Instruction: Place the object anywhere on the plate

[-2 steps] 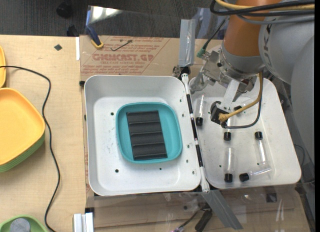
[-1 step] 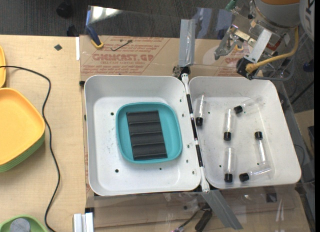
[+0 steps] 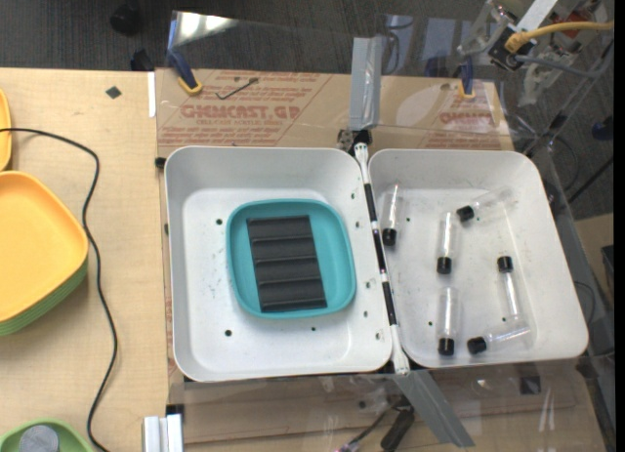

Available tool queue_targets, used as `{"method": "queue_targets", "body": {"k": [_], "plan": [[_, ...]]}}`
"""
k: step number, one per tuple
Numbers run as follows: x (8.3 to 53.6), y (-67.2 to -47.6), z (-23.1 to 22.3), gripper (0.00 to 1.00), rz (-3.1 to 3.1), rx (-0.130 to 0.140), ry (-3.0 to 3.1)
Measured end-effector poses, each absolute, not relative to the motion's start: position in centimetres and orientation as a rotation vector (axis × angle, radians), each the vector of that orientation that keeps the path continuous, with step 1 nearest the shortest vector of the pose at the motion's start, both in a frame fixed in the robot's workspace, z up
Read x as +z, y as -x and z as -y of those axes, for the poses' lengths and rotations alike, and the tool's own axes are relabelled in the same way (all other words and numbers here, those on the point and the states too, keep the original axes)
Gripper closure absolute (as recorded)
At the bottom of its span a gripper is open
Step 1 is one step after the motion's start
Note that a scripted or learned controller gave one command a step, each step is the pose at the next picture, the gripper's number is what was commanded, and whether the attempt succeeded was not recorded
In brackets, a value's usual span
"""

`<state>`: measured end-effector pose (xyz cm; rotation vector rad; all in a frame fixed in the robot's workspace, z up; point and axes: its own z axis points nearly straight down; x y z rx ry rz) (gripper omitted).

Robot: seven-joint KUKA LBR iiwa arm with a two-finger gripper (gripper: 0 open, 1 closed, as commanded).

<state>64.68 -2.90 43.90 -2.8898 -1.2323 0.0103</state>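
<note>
Jaws indistinct, their state cannot be told; gripper point(image 3: 493, 30) hangs beyond the far edge of the right bin point(image 3: 559, 245). Six clear, black-capped tubes point(image 3: 445, 240) lie scattered across that bin. The teal plate point(image 3: 338, 255), bearing a black ribbed block point(image 3: 286, 263), sits mid-left bin point(image 3: 195, 245).

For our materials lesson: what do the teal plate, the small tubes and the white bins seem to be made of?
Teal plate: likely plastic, smooth and slightly glossy, with even colour and rounded rim.
Small tubes: clear plastic or glass, see-through, with black caps.
White bins: probably moulded plastic, matte with rounded corners.
</note>
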Motion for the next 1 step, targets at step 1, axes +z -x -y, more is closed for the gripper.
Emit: {"method": "queue_targets", "body": {"k": [1], "plan": [[24.95, -64.97, -2.33, 0.0, 1.188, 0.009, 2.908]]}}
